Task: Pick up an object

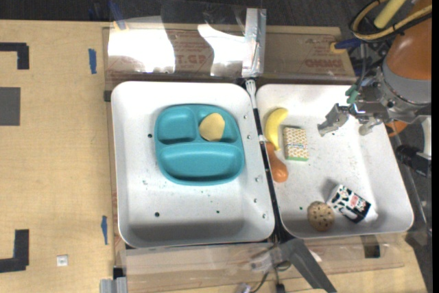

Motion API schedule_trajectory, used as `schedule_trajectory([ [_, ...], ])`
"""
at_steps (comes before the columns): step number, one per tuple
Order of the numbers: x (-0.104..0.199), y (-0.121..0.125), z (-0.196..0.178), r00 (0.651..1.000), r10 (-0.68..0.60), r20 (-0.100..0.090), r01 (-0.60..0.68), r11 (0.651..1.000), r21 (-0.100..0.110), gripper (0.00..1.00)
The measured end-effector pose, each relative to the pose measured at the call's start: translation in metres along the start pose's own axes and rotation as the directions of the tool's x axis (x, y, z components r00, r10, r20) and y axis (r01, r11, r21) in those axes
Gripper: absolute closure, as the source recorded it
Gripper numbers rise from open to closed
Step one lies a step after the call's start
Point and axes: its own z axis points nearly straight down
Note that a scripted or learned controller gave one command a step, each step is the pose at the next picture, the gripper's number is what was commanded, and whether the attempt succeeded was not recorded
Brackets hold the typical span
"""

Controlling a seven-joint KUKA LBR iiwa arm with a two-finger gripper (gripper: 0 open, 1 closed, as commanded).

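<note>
Though partly cut off, hand [348,119] hangs empty.

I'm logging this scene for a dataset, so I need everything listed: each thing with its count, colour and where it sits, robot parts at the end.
bins: 2, white, side by side on the bench
divided plate: 1, teal, middle of the left bin
round food piece: 1, yellow, upper right compartment of the plate
banana: 1, yellow, right bin, near its left wall
carrot: 1, orange, just below the banana
patterned block: 1, cream and green, right of the banana
cookie: 1, brown, speckled, bottom of the right bin
carton: 1, black and white, beside the cookie
arm: 1, grey with orange band, at right
hand: 1, grey, over the right bin's upper part
</note>
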Motion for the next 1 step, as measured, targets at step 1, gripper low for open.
schedule_trajectory([
  [1, -0.0095, 0.0239, -0.0741, 0.951, -0.309, 0.004, 0.309, 0.951, -0.005, 0.00],
])
